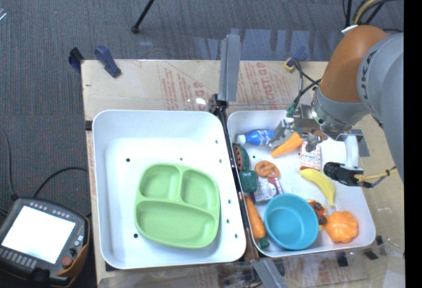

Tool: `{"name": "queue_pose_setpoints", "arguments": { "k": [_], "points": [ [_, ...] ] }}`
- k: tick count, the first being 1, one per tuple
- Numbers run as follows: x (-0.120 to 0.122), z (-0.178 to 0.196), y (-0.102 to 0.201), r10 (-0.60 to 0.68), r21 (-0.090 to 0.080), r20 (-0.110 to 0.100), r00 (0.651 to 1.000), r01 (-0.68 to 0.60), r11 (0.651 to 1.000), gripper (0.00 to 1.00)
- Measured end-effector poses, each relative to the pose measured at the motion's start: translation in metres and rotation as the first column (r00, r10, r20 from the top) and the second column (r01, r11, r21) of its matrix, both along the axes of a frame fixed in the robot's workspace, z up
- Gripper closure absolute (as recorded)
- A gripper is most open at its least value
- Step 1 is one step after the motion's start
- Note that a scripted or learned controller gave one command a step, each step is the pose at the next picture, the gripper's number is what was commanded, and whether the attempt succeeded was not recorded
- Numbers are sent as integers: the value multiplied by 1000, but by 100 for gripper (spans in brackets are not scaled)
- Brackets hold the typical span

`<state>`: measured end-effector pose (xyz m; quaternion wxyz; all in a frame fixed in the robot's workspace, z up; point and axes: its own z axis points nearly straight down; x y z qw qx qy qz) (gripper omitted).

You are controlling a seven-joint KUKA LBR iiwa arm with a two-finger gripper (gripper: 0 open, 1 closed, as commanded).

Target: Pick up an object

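Observation:
My gripper (298,136) hangs over the back of the right bin (364,204). A small orange carrot (286,145) sits between its fingers, tilted with its tip pointing down and left; the fingers are shut on its thick end. Just left of it a clear water bottle with a blue cap (256,138) lies against the bin's back wall. A pretzel-shaped toy (267,169) lies below the carrot. A white and red packet (310,159) lies beside the gripper, partly hidden by it.
The right bin also holds a yellow banana (320,183), a blue bowl (291,221), an orange pumpkin (341,227), a second carrot (256,217) and a dark green toy (247,178). In the left bin (115,148) lies a green divided plate (178,205).

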<state>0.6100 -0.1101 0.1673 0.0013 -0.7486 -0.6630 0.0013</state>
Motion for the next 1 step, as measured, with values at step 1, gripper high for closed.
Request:
{"name": "queue_pose_setpoints", "arguments": {
  "k": [1],
  "points": [
    [-39,-83,22,45,2,-4,999,-45,999,0]
  ]
}}
